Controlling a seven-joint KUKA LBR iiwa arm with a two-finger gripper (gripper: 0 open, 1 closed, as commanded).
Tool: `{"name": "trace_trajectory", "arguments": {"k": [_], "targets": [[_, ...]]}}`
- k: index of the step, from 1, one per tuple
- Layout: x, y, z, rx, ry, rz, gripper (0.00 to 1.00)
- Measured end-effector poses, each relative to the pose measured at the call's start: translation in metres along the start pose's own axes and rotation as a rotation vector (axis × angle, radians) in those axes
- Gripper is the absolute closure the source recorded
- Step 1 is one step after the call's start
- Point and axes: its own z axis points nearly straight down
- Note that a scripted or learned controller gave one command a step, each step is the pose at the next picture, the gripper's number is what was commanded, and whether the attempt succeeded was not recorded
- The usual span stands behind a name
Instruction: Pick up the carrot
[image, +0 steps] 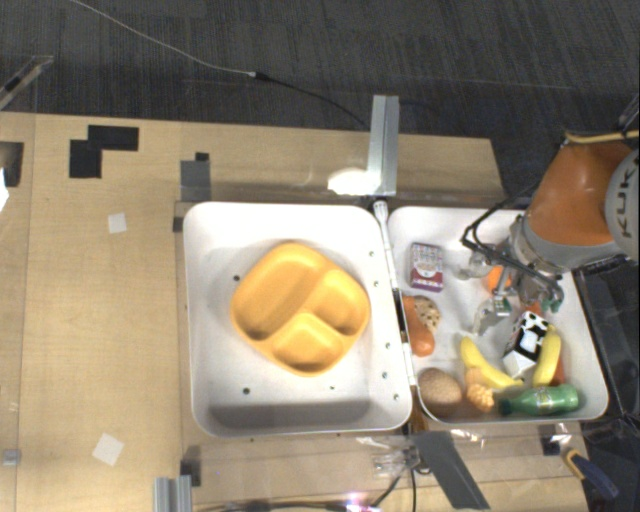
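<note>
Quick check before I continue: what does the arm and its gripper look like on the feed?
The arm is grey, with a broad orange band above the wrist. Black cables loop beside the wrist. The gripper below is small, metallic grey.

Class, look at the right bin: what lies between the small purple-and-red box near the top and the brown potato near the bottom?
In the camera view, between the box and the potato lie a speckled cookie-like item and an orange-red piece.

Divided tray (300, 306) in the left bin (205, 300), right bin (596, 385) beside it holding banana (483, 366), bottle (538, 401), potato (439, 386), carton (427, 266)
</note>
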Motion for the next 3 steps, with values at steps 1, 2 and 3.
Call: {"name": "trace_trajectory", "arguments": {"k": [1, 2, 3], "targets": [[-0.048, 0.021, 0.0, 0.001, -0.003, -0.244, 0.0], [-0.052, 0.022, -0.015, 0.004, -0.016, -0.248, 1.0], [-0.074, 0.048, -0.08, 0.001, -0.007, -0.3, 1.0]]}}
